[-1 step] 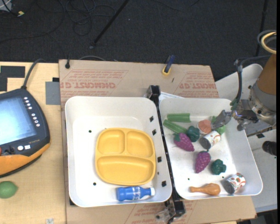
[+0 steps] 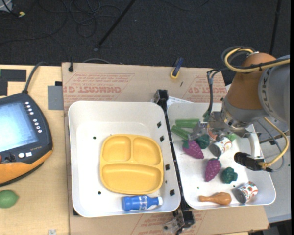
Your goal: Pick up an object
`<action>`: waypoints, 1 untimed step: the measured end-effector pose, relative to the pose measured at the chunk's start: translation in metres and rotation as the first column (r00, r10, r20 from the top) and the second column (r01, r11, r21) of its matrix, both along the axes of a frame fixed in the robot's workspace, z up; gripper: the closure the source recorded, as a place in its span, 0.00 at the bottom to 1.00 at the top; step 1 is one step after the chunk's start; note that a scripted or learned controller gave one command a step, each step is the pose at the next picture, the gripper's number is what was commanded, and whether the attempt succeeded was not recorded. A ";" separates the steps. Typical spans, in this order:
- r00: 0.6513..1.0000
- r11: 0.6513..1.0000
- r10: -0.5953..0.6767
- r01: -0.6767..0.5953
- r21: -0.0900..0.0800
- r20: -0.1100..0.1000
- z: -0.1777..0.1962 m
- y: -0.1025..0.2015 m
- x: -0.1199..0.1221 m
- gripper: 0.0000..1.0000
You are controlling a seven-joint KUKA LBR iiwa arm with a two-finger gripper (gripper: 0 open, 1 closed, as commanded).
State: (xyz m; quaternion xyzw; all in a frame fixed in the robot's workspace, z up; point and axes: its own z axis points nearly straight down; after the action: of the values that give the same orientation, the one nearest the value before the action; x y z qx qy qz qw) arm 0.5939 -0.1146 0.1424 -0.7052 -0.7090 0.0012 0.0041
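Two white bins are sitting side by side on the table. The left bin is holding two things: one yellow tray with three compartments, lying in the middle, and one blue bottle lying on its side near the front wall, just below the tray.

The right bin is holding the clutter. Two purple grape bunches are lying there: one near the middle, the other a little lower and to the right. One green piece is lying at the upper left, with another green piece just below it. One dark green lump is sitting beside the lower bunch. One tan drumstick is lying along the front, and one small can is lying near the front right corner. Another small can is lying near the middle, close to the arm.

The arm is reaching in from the right over the right bin. The end effector is hanging low among the green pieces and the upper bunch; whether it is open or closed, or gripping anything, cannot be told.

Outside the bins, one tablet-like pendant and one green ball are resting at the left.
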 end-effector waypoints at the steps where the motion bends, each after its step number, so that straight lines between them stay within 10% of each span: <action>1: 1.000 1.000 -0.004 0.004 -0.003 0.002 -0.058 0.032 -0.026 0.00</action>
State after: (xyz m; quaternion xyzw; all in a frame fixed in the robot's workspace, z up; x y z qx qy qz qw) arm 0.5683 -0.0821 0.0849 -0.7067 -0.7075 0.0017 0.0023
